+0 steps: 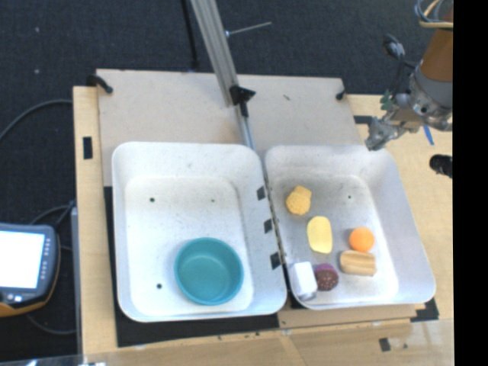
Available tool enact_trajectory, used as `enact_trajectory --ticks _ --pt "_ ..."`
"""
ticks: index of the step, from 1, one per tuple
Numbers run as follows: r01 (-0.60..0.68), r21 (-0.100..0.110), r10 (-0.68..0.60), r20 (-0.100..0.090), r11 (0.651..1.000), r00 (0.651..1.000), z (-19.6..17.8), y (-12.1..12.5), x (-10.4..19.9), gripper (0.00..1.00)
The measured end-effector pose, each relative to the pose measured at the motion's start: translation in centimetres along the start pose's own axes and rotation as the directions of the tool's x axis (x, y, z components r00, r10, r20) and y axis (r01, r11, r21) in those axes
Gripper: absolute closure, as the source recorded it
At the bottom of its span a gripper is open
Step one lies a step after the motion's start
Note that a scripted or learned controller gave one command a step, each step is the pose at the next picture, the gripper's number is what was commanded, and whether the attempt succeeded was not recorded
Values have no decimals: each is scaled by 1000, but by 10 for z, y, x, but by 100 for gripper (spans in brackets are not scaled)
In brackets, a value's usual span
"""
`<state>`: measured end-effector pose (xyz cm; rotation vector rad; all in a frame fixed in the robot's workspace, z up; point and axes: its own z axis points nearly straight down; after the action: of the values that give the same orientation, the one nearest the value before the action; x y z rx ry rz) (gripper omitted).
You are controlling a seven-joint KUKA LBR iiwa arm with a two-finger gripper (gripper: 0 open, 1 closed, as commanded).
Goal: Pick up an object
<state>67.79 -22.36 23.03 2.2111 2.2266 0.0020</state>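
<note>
six small items were counted in the right bin [396, 204]: two yellow lumps [299, 200], one orange ball [361, 239], one tan roll [357, 263], one purple ball [327, 277], one white block [303, 279]. one smooth teal bowl [209, 271] was seen in the left bin [137, 181]. the gripper [379, 137] was held beyond the right bin's far corner.

No readable text, labels, brands or numbers anywhere here; the lit screen [21, 261] far off from the end effector [379, 134] shows just white glare.
</note>
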Motion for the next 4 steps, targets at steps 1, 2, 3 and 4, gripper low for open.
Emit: enact_trajectory --ticks 1,2,3,4 --pt "-2 2 2 -1 1000 1000 -7 -12 44 100" --pt "-1 3 1 -2 1000 1000 -9 -41 99 100" --pt "-1 2 1 -3 1000 1000 -19 -65 142 100" --pt "0 3 0 -3 1000 1000 -16 -79 198 100"
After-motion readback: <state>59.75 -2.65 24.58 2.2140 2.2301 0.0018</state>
